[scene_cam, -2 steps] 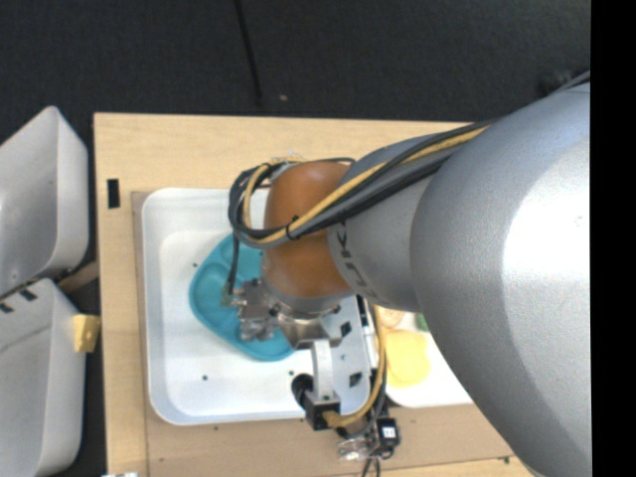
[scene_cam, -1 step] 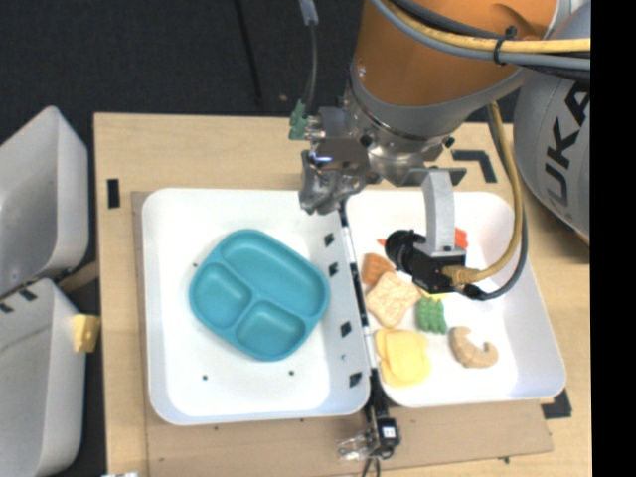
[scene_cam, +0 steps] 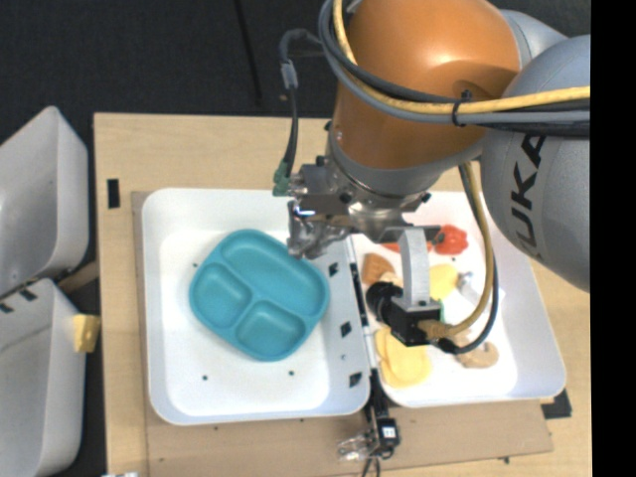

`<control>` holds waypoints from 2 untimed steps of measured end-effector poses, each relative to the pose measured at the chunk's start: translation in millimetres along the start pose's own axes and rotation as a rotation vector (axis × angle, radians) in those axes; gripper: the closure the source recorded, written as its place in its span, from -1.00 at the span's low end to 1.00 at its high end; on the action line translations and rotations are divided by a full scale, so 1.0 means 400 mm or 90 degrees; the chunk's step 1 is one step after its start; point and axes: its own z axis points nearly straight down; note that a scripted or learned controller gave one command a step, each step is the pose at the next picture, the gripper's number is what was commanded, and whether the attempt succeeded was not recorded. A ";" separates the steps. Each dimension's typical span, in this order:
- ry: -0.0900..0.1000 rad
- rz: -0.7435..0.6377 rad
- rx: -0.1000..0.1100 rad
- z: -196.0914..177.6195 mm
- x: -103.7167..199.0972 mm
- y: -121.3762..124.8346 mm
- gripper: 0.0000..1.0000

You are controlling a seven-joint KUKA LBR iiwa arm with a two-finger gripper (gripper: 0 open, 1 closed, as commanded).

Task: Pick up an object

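A teal divided plate [scene_cam: 259, 293] lies flat in the left white bin [scene_cam: 174, 386]. The right white bin [scene_cam: 527, 361] holds several small items: a yellow piece [scene_cam: 404, 365], a red piece [scene_cam: 452, 238], an orange-brown piece [scene_cam: 377, 267], a pale yellow piece [scene_cam: 442, 283] and a tan piece [scene_cam: 479, 357]. My gripper [scene_cam: 310, 238] hangs below the orange wrist, over the plate's upper right rim by the wall between the bins. The wrist body hides its fingertips.
Black and yellow cables [scene_cam: 477, 306] loop down from the arm over the right bin. A wooden bench top [scene_cam: 119, 266] surrounds both bins. White padded shapes [scene_cam: 35, 197] stand off the bench at the left.
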 end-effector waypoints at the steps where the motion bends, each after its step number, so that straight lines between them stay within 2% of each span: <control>1: -0.001 0.007 0.002 0.193 -0.153 0.001 1.00; 2: 0.001 0.006 -0.010 -0.081 -0.257 0.003 1.00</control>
